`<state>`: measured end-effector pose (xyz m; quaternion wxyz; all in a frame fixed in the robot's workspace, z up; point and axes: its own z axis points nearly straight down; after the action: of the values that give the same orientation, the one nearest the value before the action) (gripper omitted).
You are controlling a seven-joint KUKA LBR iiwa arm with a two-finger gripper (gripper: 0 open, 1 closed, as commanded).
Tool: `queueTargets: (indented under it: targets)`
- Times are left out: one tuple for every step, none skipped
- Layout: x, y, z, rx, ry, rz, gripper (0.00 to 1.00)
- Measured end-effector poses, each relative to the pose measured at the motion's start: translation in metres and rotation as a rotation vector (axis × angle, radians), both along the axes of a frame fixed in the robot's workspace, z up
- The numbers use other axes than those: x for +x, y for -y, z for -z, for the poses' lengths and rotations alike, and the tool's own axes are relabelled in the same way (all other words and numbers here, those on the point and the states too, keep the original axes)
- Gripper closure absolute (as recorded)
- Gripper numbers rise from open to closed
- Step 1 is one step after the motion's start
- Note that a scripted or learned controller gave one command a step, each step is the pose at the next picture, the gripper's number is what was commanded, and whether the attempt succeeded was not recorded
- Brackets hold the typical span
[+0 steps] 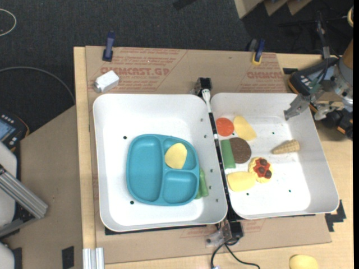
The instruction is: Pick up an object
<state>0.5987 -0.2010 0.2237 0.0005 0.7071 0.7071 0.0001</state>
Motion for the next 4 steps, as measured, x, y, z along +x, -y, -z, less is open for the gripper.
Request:
queueTargets:
  targets:
    - [-0.081, 0.009, 0.107, 0.006, -0.015, 0.005, 0.00]
    - [0.008, 0.014, 0.141, 0.015, -0.002, -0.008, 0.00]
    - [-0.083, 0.002, 0.138, 0.004, -0.008, 0.003, 0.00]
    - [-0.045, -0.004, 0.139, -0.001, 0.003, -0.002, 0.00]
